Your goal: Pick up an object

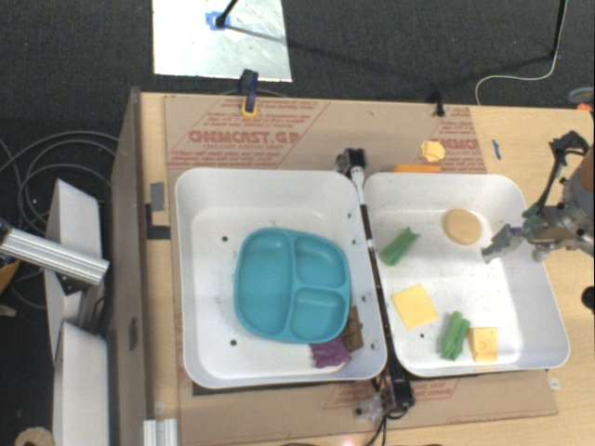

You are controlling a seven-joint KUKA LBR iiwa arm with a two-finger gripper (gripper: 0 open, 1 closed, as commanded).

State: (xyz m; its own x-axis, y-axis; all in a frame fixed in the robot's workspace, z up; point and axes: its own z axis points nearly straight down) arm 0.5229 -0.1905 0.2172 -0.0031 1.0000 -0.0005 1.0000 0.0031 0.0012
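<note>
The right bin [521, 203] holds the loose pieces. A round tan disc [462, 226] lies flat near the bin's far wall, toward its right side. A green block [399, 246] rests tilted close to the bin's left wall. A flat yellow square [415, 306] sits nearer the front, also left of the bin's middle. Another green piece [454, 334] stands along the bin's front wall, and just beside it on the right lies a small yellow cheese-like wedge [482, 343], the two nearly touching. All five lie apart from the bin's right wall
</note>
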